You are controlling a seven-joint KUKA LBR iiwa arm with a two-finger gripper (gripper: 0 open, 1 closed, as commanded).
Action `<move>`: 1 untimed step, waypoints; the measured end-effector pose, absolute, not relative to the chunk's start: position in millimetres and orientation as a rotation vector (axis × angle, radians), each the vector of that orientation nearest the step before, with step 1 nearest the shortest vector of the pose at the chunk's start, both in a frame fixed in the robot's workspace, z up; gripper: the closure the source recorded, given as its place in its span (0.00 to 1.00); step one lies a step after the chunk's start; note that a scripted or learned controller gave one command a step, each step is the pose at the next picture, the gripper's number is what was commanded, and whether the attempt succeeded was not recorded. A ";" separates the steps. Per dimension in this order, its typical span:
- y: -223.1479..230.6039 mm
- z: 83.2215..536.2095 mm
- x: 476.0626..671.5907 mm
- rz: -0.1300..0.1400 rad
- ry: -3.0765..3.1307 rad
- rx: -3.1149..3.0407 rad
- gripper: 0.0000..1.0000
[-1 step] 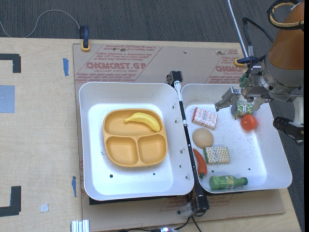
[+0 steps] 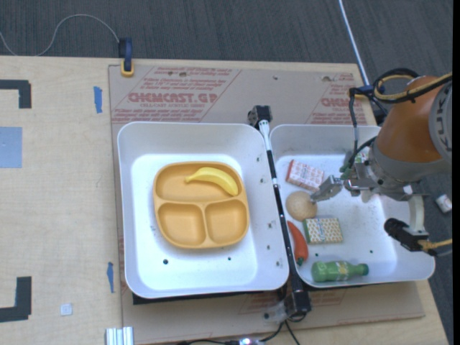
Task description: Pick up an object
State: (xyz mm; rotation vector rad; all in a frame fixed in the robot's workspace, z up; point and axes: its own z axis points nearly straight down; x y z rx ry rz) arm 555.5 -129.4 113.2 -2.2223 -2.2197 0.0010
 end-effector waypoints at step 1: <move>-91.6 87.7 519.4 -0.009 -2.228 -2.227 0.00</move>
